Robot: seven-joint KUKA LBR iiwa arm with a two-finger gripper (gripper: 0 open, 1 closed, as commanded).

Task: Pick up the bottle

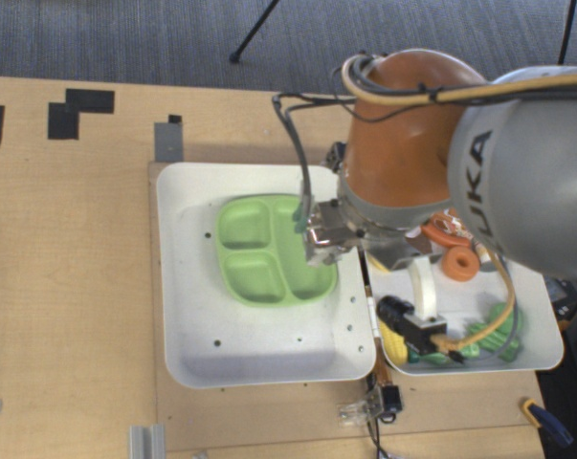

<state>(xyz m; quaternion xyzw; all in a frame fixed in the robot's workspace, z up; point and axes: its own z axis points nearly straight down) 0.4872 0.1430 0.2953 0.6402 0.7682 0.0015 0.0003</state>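
Observation:
My gripper (320, 242) hangs over the right edge of a green divided plate (259, 256) in the left bin (202, 352). Its metal body covers part of the plate's right compartment. The big grey and orange wrist hides what lies directly beneath it, along with much of the right bin (546, 347). Among the things that show in the right bin I cannot pick out a bottle with certainty.
The right bin holds an orange ring (458, 263), an orange and white item (446, 226) behind it, a green item (484, 338) and something yellow (393, 344) at the front. The rim between the bins runs just right of the gripper.

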